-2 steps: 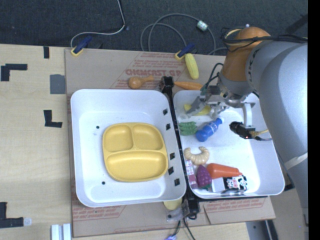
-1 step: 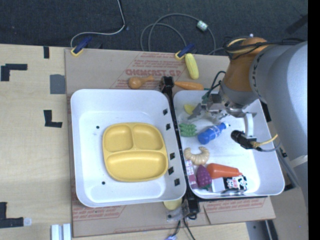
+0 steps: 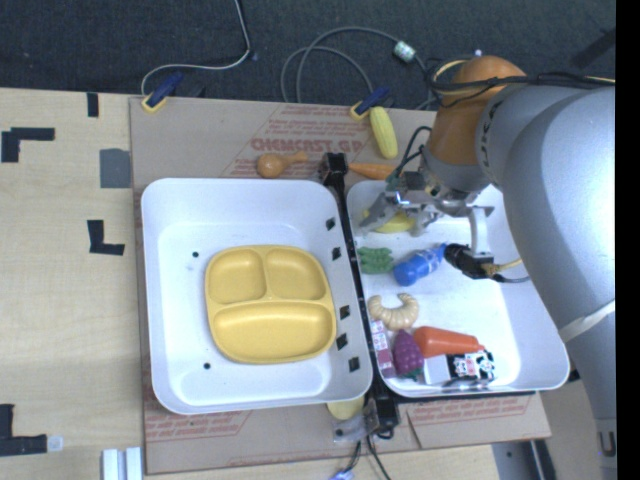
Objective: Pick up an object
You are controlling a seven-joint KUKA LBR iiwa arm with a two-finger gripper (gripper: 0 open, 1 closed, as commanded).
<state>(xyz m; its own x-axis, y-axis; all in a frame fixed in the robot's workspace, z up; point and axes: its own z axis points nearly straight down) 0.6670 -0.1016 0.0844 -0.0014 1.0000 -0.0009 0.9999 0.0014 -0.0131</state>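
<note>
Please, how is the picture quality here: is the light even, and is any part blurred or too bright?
Camera view: light is even and soft; the yellow tray and toys look sharp; the white bin is bright with mild glare; the arm, nearest the camera, looks soft and hides part of the right bin.

The pincer (image 3: 400,205) hangs over the far end of the right bin (image 3: 520,338). Just nearer than it lie a bottle (image 3: 418,265) and toy lettuce (image 3: 376,260); nearer still, a croissant (image 3: 397,311), grapes (image 3: 406,352) and carrot (image 3: 447,340). Left of it, the left bin (image 3: 170,268) holds a divided plate (image 3: 270,302). Behind it, corn (image 3: 383,132) lies on the worktop (image 3: 60,268).
</note>
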